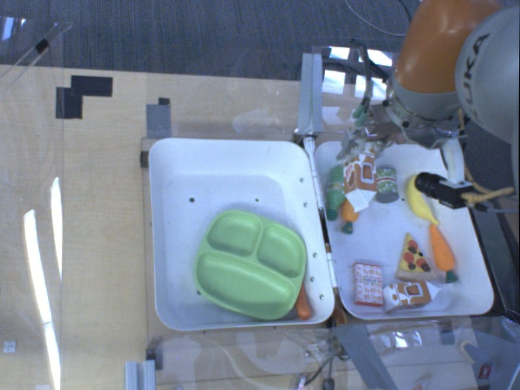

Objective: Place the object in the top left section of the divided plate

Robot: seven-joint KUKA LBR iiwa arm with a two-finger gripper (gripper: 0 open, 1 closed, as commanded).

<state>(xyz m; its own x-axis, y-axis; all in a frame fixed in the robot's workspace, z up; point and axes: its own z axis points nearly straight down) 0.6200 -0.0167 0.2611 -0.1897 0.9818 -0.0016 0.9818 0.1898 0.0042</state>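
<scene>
Your gripper [363, 140] hangs over the right white bin [479, 295], grip state unclear; green 3-section divided plastic plate [252, 264] sits in left white bin [175, 218]

Bright, even overhead light, soft shadows, glare streaks on the bench [49, 242]; slightly soft focus.

Left bin [175, 218]: broad bare floor above and left of the green divided plate [252, 262]; its sections lie open from above.
Plate's lower right: an orange carrot [302, 305] wedged against the bin wall.
Right bin [479, 287]: crowded with toy food; arm [443, 47] overhangs its upper end.
</scene>
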